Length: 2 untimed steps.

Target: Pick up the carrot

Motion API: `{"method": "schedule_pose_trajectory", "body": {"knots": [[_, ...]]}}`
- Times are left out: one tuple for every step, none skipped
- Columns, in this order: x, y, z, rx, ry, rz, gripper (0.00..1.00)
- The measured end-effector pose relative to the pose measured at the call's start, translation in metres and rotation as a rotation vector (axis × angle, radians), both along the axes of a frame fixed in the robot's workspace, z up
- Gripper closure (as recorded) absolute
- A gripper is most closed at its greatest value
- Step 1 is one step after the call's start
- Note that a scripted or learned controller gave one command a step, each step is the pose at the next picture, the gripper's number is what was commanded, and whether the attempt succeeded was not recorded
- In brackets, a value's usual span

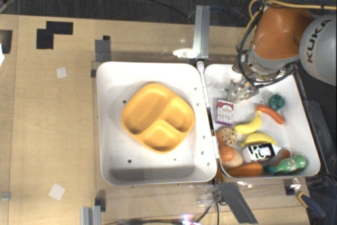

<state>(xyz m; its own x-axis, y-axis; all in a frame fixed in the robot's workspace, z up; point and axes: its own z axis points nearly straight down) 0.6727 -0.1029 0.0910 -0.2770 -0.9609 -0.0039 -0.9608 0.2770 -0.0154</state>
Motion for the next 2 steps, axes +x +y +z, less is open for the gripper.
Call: {"method": "schedule_pose_trajectory", "body": {"knots": [[-0.018,0.000,-0.001,-0.007,0.004,0.543,1.00],[-0.026,0.013,0.072,-0.007,0.003,0.690,1.00]]}}
